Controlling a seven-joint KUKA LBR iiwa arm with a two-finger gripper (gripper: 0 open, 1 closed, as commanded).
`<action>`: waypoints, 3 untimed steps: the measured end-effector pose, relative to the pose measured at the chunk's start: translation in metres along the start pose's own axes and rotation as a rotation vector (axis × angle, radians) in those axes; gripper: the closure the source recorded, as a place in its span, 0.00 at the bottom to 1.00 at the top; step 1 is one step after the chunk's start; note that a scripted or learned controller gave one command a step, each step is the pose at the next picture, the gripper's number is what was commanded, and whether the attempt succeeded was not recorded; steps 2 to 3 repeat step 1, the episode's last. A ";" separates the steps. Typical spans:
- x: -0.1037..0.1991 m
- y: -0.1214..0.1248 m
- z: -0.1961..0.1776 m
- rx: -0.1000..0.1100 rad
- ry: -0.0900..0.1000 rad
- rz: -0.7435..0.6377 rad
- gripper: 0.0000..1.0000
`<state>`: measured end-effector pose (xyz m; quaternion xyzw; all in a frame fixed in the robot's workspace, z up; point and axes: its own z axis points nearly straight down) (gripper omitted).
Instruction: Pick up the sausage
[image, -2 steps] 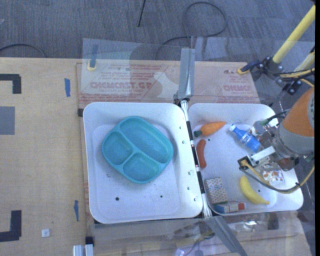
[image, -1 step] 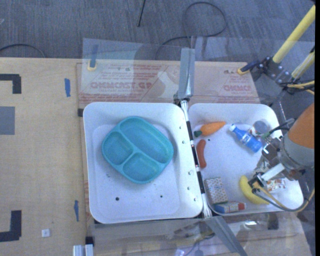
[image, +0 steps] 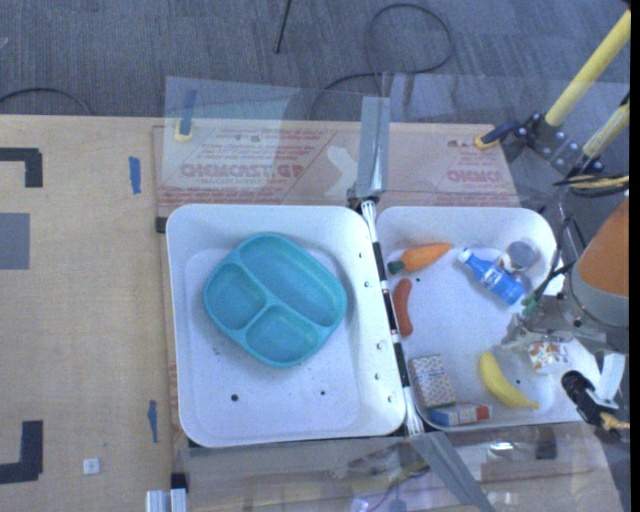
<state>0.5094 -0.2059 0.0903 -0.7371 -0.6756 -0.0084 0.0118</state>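
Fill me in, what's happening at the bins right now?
The arm's end effector hangs over the right side of the right bin, between the blue bottle and the banana. The sausage lies untouched by that bin's left wall, below the carrot. The left bin holds a teal divided plate.

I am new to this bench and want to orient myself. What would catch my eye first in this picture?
The turquoise divided plate in the left bin stands out most. The right bin holds a scatter of small things: a carrot, a reddish sausage by the left wall, a blue bottle and a banana. The grey arm leans in from the right.
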 end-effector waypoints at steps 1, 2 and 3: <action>0.087 0.028 -0.084 -0.009 -0.028 0.130 1.00; 0.087 0.028 -0.084 -0.009 -0.028 0.130 1.00; 0.087 0.028 -0.084 -0.009 -0.028 0.130 1.00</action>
